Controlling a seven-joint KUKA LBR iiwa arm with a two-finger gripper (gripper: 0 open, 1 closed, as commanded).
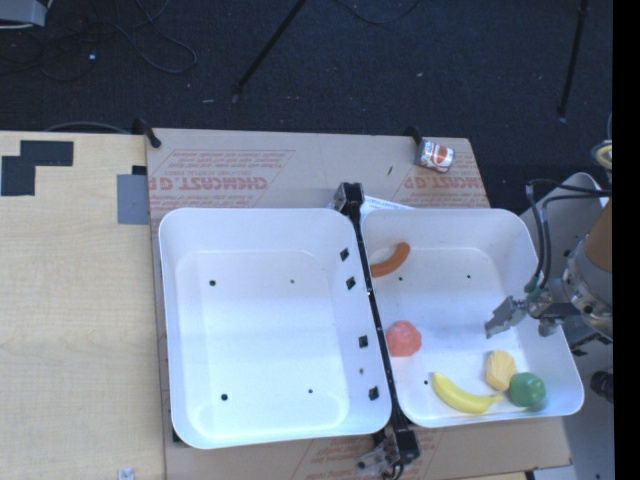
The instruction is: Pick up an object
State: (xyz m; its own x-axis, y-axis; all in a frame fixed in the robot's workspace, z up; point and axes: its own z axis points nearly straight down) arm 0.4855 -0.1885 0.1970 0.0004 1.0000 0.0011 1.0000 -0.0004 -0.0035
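Where cardboard [230,168] reads mirrored "OKMCRST. GP", gripper [512,315] nr corn [500,370].

A: What does the arm [600,268] look like?
B: Grey metal, with an orange patch at the picture's edge.
A: Any cables?
B: Dark ones [543,238] loop over it. The gripper [515,313] is grey metal with a small green spot.

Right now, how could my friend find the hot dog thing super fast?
Look at the right white bin, the one beside the arm. Against its far left wall, by the black divider, lies an orange-brown sausage, all alone. It is long and curved like the banana, but not yellow, and lies far from the near-corner toys.
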